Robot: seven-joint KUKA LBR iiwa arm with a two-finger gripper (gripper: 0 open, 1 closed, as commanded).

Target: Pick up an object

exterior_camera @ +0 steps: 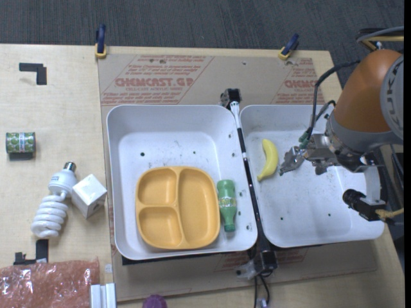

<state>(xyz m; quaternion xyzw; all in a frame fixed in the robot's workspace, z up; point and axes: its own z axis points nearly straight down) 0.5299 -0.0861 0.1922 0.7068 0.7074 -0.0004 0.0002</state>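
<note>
Over the right bin (321,226), the claw (289,161) hangs beside the banana (268,159).

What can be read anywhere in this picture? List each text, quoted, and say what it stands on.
"CHEMCAST G P": red print on the brown protective sheet under the bins, repeated in rows; the small lines beneath are blurred.
"CHEMC...": same print at the sheet's right part, cut off by the right bin.
Green bottle label: too small to read.
Green can label: blurred.
Arm lettering: cut off, unreadable.
</note>
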